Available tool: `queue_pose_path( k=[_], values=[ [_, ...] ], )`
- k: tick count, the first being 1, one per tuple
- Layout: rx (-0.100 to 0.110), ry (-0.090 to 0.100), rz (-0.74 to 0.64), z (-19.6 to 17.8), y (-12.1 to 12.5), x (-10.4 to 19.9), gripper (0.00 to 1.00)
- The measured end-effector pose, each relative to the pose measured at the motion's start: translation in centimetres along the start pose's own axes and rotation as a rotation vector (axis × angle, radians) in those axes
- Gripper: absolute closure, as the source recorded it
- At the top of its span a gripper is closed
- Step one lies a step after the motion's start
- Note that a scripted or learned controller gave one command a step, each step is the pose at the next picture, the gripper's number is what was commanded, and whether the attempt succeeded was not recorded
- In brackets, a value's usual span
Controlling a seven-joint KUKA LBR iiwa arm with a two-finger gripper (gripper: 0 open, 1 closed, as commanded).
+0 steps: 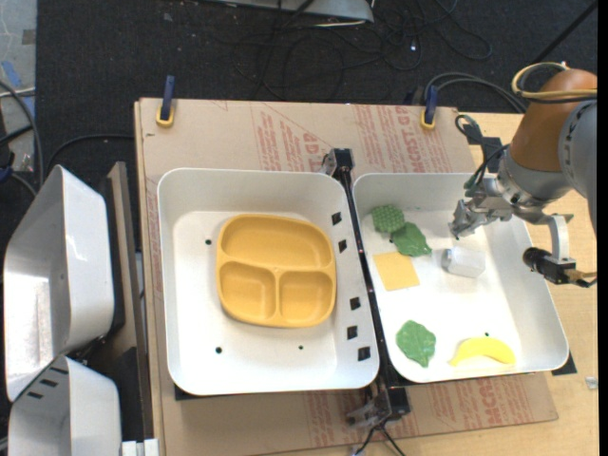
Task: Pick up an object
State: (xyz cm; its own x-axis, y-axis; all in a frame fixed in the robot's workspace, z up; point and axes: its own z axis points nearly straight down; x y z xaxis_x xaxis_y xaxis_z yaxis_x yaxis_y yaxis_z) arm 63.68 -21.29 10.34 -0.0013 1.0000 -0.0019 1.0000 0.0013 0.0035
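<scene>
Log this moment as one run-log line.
stage: approach | gripper: above right bin, just over pale block | grasp: none visible | left bin: yellow tray

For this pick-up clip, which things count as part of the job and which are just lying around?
Job:
- tool, over the right bin
- white block, just below the tool
- two green pieces
- yellow slice
- green leaf
- banana

Lying about:
- yellow tray in the left bin
- cardboard under the bins
- cables on the floor
</scene>
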Motion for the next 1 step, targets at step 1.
queue_pose_path(
  k=[1],
  values=[
    [-0.003, 0.0, 0.001, -4.37, 0.13, -0.27, 1.0]
  ],
)
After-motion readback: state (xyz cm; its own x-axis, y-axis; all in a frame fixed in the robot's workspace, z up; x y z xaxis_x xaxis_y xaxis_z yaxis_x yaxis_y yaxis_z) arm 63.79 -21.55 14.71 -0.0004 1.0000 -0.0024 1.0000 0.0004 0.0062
